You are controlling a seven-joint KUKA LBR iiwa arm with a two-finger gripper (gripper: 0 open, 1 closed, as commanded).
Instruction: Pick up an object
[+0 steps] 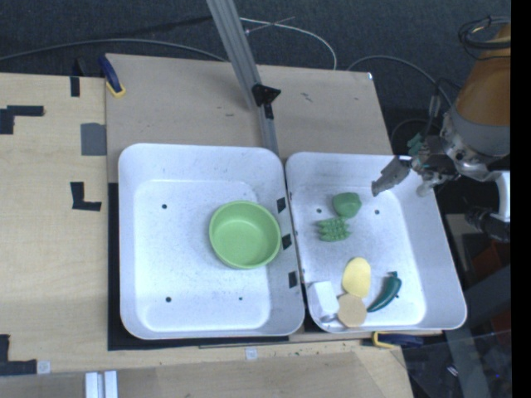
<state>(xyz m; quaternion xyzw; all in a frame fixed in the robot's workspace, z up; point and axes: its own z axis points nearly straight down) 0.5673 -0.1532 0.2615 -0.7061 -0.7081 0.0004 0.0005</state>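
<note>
Hovering over the far right edge of the right bin [431, 222], the gripper [388, 180] held nothing I could see, its opening impossible to judge, while the nearest object, a green lump [347, 204], lay just left and nearer.

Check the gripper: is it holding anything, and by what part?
Nothing held. The gripper hangs over the right bin upper right edge, nothing between its fingers; the nearest item, a green lump, lies apart from it.

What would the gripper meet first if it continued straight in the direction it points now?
Probably the dark green lump: the gripper points down-left over the right bin towards it. Its height above the bin is unclear.
</note>
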